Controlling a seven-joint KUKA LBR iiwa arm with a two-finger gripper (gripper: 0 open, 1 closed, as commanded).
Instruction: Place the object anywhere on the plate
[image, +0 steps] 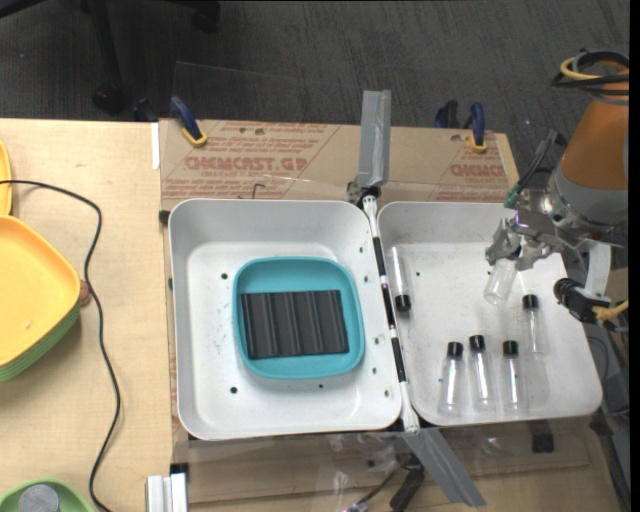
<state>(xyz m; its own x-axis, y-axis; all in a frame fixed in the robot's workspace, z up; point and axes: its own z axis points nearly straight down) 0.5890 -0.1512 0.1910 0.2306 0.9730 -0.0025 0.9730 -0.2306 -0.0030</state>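
Gripper (508, 252) over right white bin (560, 400), closed on a clear plastic vial (499, 284) hanging tilted above the bin floor.
Teal square plate with dark ribbed centre (297, 318) sits in left white bin (200, 300). Five black-capped clear vials (480, 370) lie in the right bin. Light wooden bench (80, 420) carries yellow dishes (30, 290) and a black cable (100, 300); brown cardboard (270, 160) lies behind the bins, dark carpet (300, 50) beyond.

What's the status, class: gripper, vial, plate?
Gripper over right bin, vial between its fingers, lifted. Teal plate in left bin, nothing on it yet. Five vials lie below.
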